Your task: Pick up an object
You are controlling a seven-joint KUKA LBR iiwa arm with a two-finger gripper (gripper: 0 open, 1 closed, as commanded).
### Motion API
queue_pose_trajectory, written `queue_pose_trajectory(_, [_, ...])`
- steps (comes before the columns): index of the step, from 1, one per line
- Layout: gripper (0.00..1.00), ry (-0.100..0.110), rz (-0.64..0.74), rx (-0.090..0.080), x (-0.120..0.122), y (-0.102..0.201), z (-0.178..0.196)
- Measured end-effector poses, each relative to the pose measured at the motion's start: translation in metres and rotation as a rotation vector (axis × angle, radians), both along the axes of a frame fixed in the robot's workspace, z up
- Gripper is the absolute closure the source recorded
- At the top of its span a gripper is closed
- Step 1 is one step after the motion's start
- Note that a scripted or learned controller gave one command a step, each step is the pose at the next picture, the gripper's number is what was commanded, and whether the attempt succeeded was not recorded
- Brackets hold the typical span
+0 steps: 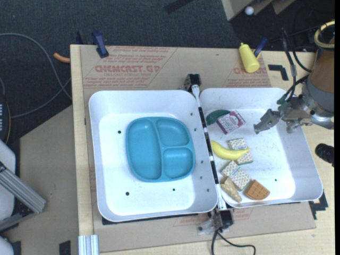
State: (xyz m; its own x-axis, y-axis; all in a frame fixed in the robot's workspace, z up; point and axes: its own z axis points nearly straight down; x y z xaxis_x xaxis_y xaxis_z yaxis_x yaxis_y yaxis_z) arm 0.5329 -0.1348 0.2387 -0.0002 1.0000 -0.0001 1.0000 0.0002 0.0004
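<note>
The blue divided plate (159, 147) lies in the left bin (101, 142), far to the left of the gripper's fingers and out of play unless the arm crosses the divider.

In the right bin (297, 169) the likely targets crowd against the left wall, all left of the fingers and mostly below them: a dark green piece (214, 115) partly under a small maroon packet (230, 122), a yellow banana (228, 153), two patterned packets (237, 144) (237, 175), a tan piece (229, 189) and a waffle-like orange piece (256, 190). The maroon packet is the nearest to the fingers, just to their left.

The gripper (264, 125) hangs over bare bin floor at the upper right. Whether its fingers stand wide or narrow I cannot tell; they merge into one grey shape.

The risk, in my judgement, is a close on nothing, since nothing lies under the fingers. Moving left, the items are packed so tightly that a finger could land on a neighbour, push the cluster against the wall, or pinch a flat packet's edge and let it slip.
</note>
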Motion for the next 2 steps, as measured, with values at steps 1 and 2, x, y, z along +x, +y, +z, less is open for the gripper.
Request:
queue_pose_trajectory(1, [0.00, 0.005, -0.001, 0.002, 0.007, 0.018, -0.133])
queue_pose_trajectory(2, [0.00, -0.005, -0.003, -0.003, -0.002, 0.037, -0.150])
